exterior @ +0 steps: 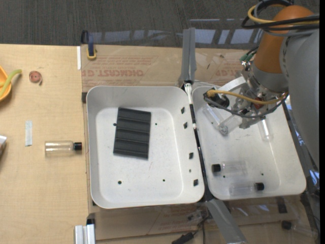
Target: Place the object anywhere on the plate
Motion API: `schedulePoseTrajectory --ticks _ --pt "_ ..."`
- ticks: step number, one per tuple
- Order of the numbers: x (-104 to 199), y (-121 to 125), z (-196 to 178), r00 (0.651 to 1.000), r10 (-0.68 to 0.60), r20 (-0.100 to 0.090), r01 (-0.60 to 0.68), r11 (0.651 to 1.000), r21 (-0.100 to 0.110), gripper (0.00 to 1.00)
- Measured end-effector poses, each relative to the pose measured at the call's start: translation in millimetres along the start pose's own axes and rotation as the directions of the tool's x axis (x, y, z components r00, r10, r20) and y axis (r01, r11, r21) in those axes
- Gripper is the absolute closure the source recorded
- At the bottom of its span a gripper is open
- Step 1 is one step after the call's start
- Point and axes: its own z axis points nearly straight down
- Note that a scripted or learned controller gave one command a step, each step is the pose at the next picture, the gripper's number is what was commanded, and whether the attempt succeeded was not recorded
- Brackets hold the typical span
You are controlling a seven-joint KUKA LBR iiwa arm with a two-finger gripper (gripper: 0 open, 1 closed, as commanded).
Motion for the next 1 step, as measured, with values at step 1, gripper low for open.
schedulePoseTrajectory --ticks 1 --pt "19.6 -129.2 -47.3 0.996 0.088 -0.003 -0.088 0.996 -0.003 1.0"
